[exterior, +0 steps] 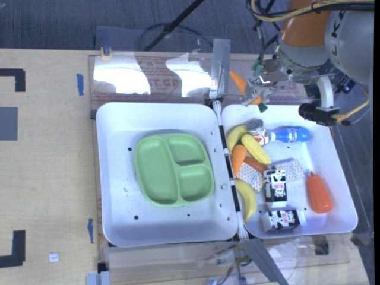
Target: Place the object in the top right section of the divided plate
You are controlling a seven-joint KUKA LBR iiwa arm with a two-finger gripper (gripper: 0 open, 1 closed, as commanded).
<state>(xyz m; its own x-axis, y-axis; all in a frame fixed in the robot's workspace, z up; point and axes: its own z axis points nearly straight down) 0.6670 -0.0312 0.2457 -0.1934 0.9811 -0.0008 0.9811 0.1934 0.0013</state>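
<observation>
Above bins — carrot (238, 81) between tool (256, 92) fingers.

Robotics lab test cell, not home kitchen. Industrial grey arm with orange band (314, 10) and loose yellow cables (309, 5) hangs over pale wood tabletop (47, 159). Two shallow white bins (113, 123) sit side by side below and left of arm's wrist. Black marker shapes (15, 79) and blue tape tabs (79, 83) mark tabletop far left. Plastic toy food (255, 150) fills nearer bin; green divided plate (174, 169) sits in farther one. Dark carpet (59, 10) lies beyond.
</observation>
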